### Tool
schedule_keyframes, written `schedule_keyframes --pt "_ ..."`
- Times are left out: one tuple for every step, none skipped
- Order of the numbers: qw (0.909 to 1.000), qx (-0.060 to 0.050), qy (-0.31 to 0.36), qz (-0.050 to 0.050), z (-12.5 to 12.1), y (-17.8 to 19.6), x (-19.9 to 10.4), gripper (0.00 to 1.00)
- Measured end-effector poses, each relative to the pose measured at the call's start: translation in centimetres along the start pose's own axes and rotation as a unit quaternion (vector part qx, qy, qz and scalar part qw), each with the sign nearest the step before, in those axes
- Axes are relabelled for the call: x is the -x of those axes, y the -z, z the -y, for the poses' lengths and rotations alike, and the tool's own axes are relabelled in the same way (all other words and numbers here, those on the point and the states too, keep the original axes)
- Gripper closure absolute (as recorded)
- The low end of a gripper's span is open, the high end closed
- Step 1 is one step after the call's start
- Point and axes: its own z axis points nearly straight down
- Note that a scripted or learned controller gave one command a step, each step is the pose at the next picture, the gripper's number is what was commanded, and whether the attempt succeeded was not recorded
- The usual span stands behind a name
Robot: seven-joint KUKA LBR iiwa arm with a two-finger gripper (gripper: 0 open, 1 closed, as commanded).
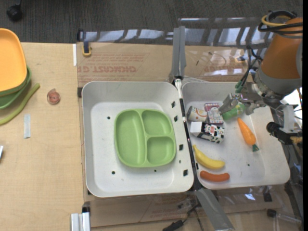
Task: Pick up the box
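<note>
I cannot tell the gripper's (pixel 234 105) state as it hovers over a green item (pixel 232 112), right of the box (pixel 212 131) it presumably targets.

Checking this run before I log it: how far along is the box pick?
Done: the arm has brought the gripper over the right bin, near a green item.
In hand: nothing I can confirm.
Left: the box lies on the bin floor beside the banana, ungrasped; approach, grasp and lift all remain.
</note>
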Motion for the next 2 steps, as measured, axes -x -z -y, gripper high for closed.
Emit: schedule_keyframes --pt "0.9995 0.001 0.032 0.0 -5.35 -10.57 -0.12 0.0" --pt "0.9995 0.001 0.03 0.0 -5.33 -9.67 0.0 1.0"
